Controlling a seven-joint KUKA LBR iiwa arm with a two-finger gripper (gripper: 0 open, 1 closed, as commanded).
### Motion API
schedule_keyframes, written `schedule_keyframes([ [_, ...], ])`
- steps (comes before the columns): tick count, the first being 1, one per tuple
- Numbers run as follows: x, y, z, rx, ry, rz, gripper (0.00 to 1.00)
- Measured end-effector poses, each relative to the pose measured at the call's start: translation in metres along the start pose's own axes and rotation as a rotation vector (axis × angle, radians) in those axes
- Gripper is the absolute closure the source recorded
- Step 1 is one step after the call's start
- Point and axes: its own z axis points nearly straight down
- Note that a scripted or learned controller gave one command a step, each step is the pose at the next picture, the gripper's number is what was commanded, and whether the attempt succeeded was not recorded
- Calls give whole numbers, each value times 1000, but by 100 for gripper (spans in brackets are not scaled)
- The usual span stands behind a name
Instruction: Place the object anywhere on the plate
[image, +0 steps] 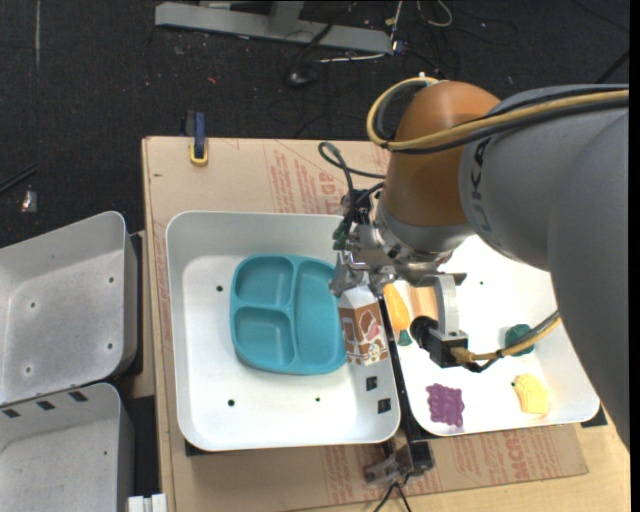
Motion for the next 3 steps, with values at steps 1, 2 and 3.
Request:
schedule_keyframes([
  [1,56,12,10,-2,0,0,100],
  [2,94,24,-12,-5,0,1,100],
  [3,92,23,-11,-2,-2,4,0],
])
